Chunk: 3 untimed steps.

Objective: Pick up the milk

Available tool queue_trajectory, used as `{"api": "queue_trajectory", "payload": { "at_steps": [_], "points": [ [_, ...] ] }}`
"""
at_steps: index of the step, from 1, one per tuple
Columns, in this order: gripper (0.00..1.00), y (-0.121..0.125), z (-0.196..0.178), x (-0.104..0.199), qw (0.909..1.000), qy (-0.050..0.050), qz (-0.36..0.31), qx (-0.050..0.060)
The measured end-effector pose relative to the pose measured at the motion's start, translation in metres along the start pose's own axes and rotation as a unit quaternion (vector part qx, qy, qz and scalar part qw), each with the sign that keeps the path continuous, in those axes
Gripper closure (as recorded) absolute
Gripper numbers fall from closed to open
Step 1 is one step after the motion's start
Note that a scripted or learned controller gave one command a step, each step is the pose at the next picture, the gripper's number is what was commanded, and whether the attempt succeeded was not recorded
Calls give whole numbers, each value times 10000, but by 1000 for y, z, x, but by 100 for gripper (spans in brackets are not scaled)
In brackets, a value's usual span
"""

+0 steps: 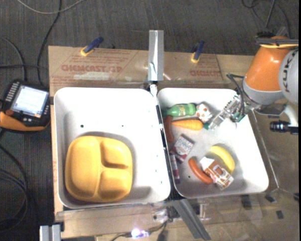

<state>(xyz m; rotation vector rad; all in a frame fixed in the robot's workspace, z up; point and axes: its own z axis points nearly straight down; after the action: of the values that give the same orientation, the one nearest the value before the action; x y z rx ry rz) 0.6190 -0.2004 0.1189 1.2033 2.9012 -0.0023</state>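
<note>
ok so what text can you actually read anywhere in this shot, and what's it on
"CHEMCAST GP": red print, mirrored, on the brown board behind the left bin.
"KU": start of the brand on the arm, cut off at the edge.
Red print on the board behind the right bin: too faint.
Pendant screen, small packet and carton: too blurred.

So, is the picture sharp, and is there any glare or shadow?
Camera view: slightly soft; small items by the gripper blur together. The white bins look bright, without strong glare. The yellow tray casts a soft shadow on its right side. A light spot glows at the bottom edge.
</note>
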Motion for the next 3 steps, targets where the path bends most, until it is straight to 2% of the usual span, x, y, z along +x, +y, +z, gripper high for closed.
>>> {"api": "queue_trajectory", "payload": {
  "at_steps": [1,2,3],
  "points": [
    [100,22,-125,24,9992,-7,-403,-22],
    [0,22,-125,24,9992,-1,-403,-22],
    [0,-25,6,106,9934,2,-1146,-13]
  ]
}}
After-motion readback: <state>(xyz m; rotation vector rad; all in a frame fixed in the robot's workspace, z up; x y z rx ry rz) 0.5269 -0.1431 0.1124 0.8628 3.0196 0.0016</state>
